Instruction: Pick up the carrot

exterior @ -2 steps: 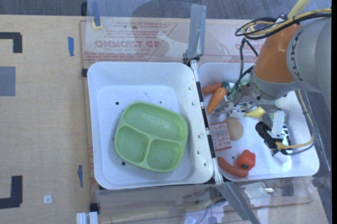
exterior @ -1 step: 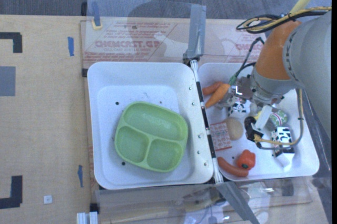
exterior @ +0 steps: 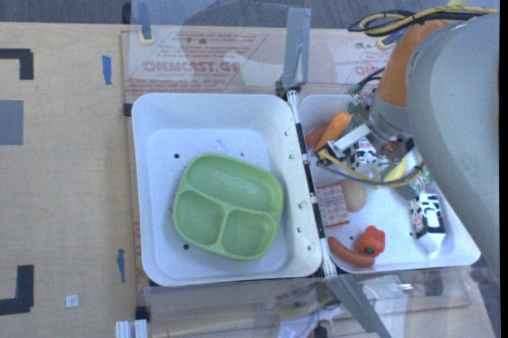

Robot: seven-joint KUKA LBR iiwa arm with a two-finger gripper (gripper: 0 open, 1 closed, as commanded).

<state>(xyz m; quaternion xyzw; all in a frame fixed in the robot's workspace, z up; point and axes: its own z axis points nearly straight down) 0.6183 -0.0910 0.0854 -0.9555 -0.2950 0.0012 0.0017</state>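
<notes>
The orange carrot lies tilted in the back left corner of the right bin, close to the divider between the two bins. My gripper hangs low over that same corner, just to the right of and in front of the carrot, and its body covers the carrot's lower end. I cannot make out whether anything sits in the gripper.
Around the gripper lie a yellow banana, a pale round item, a red-printed packet, a red pepper, a sausage and a black-and-white carton. In the left bin rests a green divided plate.
</notes>
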